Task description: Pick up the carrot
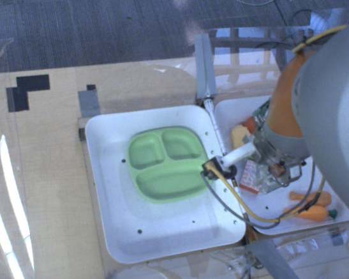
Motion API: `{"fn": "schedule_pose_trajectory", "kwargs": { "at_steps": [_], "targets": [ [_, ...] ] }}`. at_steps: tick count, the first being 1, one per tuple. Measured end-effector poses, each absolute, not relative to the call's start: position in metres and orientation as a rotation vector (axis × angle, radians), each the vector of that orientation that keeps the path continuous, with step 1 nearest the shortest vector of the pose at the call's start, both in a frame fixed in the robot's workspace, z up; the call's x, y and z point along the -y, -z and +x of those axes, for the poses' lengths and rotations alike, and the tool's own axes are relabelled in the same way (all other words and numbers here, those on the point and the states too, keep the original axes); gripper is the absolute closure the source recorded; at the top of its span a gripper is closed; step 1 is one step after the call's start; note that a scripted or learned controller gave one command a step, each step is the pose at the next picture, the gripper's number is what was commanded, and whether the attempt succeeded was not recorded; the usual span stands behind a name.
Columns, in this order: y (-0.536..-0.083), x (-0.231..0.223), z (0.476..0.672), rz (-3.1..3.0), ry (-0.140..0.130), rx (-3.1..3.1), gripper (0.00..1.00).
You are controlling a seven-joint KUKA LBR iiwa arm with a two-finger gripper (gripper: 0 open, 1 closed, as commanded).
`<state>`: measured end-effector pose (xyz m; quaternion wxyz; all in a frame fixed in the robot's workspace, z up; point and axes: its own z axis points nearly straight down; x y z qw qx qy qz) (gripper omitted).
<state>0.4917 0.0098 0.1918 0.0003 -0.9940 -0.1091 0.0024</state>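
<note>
The grey arm (339,119) fills the right side and hangs over the right bin (222,113). Its hand (272,170) is low among the things there; its state I cannot tell. The carrot (314,213) lies near this bin's front edge. A green tray (165,163) is in the left bin (115,195).

The left bin (120,233) has bare floor along its front and left edges; a green divided plate (167,164) takes its middle. In the right bin (340,215), the arm (324,102) covers most, crowding the carrot (314,213) at the front edge.
</note>
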Motion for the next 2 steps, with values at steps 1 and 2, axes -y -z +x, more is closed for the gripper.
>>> {"fn": "schedule_pose_trajectory", "kwargs": {
  "at_steps": [1, 2],
  "targets": [
    [-0.183, -0.048, 0.561, -3.023, -0.004, 0.855, 1.0],
    [-0.208, -0.007, 0.525, -2.881, 0.0, 1.252, 1.0]
  ]
}}
